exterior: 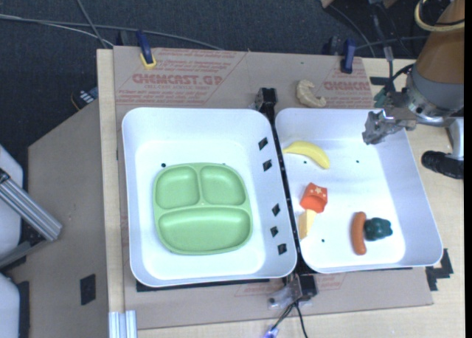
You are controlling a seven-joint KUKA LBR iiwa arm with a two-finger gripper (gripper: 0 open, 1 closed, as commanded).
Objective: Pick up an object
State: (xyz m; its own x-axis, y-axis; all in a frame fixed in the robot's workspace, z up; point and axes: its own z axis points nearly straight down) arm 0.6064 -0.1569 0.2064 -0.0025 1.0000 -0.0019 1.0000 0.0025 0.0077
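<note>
The right bin [402,181] holds a yellow banana [308,153] near its back left. A red block [315,196] lies near the left wall, with a pale yellow piece [304,222] just below it. At the front sit an orange-red sausage [358,232] and a dark green broccoli-like piece [379,229], side by side and touching. My gripper [375,130] hangs over the bin's back right corner, well away from all of them, with nothing visible between its fingers.
The left bin [140,152] holds a green divided plate [203,207]. A beige curved object [310,93] lies on the cardboard behind the bins. Blue clamps [146,52] hold the board's back edge. Black clips line the divider between the bins.
</note>
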